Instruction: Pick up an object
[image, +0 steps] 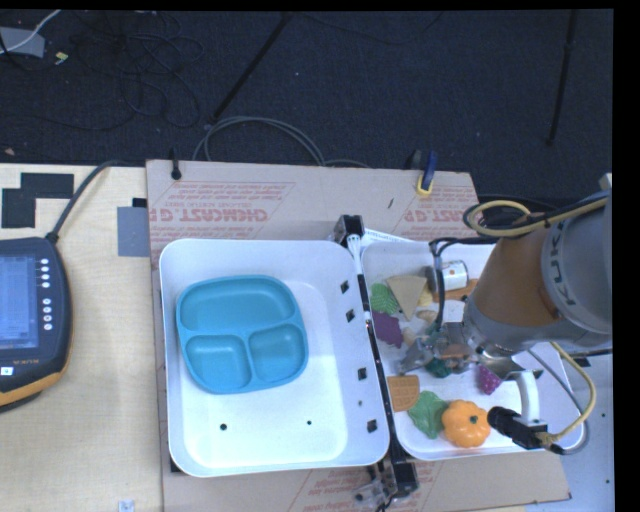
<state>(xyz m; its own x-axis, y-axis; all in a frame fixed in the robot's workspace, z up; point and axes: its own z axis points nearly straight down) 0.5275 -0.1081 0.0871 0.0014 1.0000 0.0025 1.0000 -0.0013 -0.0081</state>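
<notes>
Hand (440, 350) sits low in the right white bin (425, 445) among crowded toys, its opening hidden from here; best to settle squarely over one piece, say the purple lump (387, 328), before closing.

A robotics lab: a grey industrial arm (560, 280) at right, a teach pendant (25, 315) at the left edge, loose cables (150, 60) on dark carpet along the top, and two white bins (190, 430) (on taped cardboard (300, 205)).
</notes>
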